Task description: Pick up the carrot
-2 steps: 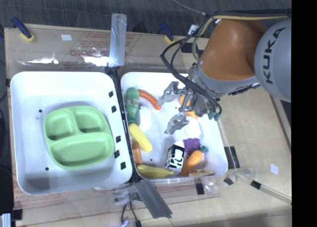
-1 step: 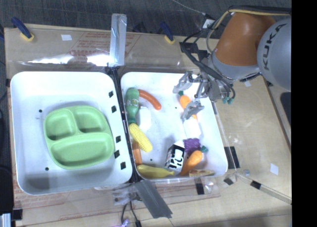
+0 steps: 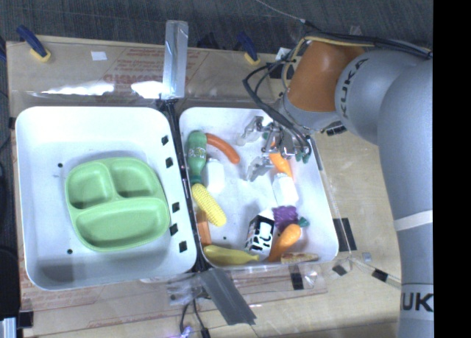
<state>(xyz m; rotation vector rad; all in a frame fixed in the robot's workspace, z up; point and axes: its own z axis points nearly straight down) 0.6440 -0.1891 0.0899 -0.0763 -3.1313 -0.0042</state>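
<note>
The right bin (image 3: pixel 324 189) is crowded. Along its left wall lie a green bottle-like item (image 3: pixel 196 151), a corn cob (image 3: pixel 208 205) nearer to the camera, and a yellow banana (image 3: pixel 229 256) along the near wall. An orange sausage-shaped piece (image 3: pixel 224 148) lies slantwise at the far left of this bin, just beside the green item. A dark box with white print (image 3: pixel 260 236), a purple piece (image 3: pixel 287 216) and an orange rounded vegetable (image 3: pixel 288 237) crowd the near right corner. A white bottle (image 3: pixel 285 189) lies between them and the claw (image 3: pixel 271 154).

The carrot (image 3: pixel 280 163) is small, orange and tapered, sitting in the far right part of the right bin, touching the far end of the white bottle. The claw hangs right over it with its metal fingers (image 3: pixel 257 168) spread wide, one on the carrot's left; the carrot does not look clamped (the wrist and cables hide its far end).

Bare white floor shows in the middle of the right bin, between the corn cob and the white bottle. The bin's right wall runs close by the carrot. The left bin (image 3: pixel 37 182) holds a green divided plate (image 3: pixel 116 204), with the worktop (image 3: pixel 353 204) around both bins
</note>
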